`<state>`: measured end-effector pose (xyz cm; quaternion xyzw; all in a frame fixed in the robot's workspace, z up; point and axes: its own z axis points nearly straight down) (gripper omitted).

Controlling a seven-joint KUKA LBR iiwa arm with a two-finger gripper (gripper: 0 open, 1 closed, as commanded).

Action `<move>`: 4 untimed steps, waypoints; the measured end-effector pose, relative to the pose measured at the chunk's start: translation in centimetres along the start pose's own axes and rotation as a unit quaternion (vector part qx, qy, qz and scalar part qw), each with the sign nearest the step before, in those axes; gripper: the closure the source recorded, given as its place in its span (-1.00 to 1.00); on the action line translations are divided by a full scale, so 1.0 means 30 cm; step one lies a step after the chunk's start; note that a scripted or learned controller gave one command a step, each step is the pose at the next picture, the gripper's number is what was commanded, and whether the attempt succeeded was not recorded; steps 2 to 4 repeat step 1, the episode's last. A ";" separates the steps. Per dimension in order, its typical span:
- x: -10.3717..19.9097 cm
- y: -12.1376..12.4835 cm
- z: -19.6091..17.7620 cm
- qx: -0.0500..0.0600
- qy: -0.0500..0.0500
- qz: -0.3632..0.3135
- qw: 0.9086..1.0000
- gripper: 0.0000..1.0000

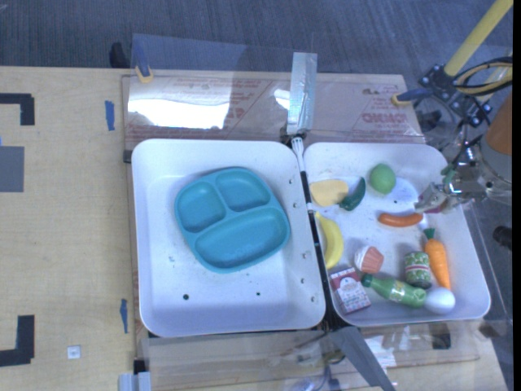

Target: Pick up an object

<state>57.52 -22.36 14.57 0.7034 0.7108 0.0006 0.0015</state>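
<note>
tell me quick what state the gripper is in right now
Gripper: at the right bin's far right edge, just above the orange sausage; open or shut cannot be told.

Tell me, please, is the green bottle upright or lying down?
Lying down: the green bottle rests on its side in the right bin, near the carrot.

A blue divided plate (233,218) lies in the left white bin (155,283) on the wooden counter (57,243).

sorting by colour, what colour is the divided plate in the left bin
Turquoise blue, all over. The divided plate shows plainly in the camera view.
</note>
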 end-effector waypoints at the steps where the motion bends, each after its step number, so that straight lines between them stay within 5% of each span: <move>1: 0.255 0.116 -0.115 -0.001 0.001 0.079 0.997 1.00; 4: 0.255 0.116 -0.115 -0.001 0.001 0.079 0.997 1.00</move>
